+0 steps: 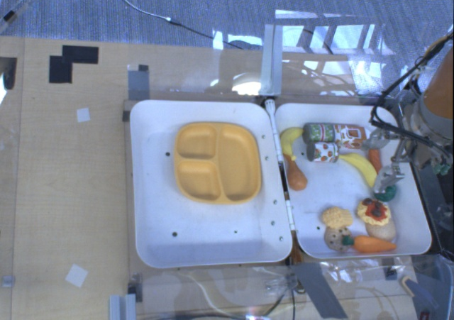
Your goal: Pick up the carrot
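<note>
The carrot (376, 245) lies along the front edge of the right bin (420, 240). It is orange, with a green stub at its left end, and sits just below a small toy topped in red and yellow (376, 213). My gripper (384, 163) hangs over the right side of that bin, well behind the carrot. It is open, with one finger (376, 141) near the cans and the other finger (390, 180) lower down. A small orange piece (374, 159) lies beneath the gap. Nothing is held.
The right bin also holds two cans (333, 134), a banana (360, 167), a drumstick (295, 174), a second yellow fruit (287, 140) and a biscuit-like toy (336, 218). A yellow divided plate (216, 162) sits in the left bin (152, 240). The arm (433, 106) comes in from the right.
</note>
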You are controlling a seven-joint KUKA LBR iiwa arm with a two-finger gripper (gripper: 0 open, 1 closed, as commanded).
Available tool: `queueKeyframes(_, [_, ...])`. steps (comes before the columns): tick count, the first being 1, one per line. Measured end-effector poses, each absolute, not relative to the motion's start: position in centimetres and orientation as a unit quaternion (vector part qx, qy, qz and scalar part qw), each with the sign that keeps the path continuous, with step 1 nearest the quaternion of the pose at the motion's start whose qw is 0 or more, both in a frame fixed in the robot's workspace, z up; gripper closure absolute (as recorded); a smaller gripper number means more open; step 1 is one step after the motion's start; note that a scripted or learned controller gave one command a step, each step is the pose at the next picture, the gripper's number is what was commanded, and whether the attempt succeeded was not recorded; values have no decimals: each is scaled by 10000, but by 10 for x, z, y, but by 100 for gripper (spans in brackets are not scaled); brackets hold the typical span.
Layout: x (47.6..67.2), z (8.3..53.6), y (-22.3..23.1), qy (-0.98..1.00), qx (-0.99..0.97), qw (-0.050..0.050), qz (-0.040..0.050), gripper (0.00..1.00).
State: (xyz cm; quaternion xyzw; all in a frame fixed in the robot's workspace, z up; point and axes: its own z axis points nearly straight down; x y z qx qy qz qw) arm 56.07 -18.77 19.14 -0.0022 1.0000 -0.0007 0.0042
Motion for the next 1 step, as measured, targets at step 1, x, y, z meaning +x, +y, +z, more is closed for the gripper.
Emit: queueKeyframes(1, [507, 179, -134, 9994, 337, 33, 5, 0])
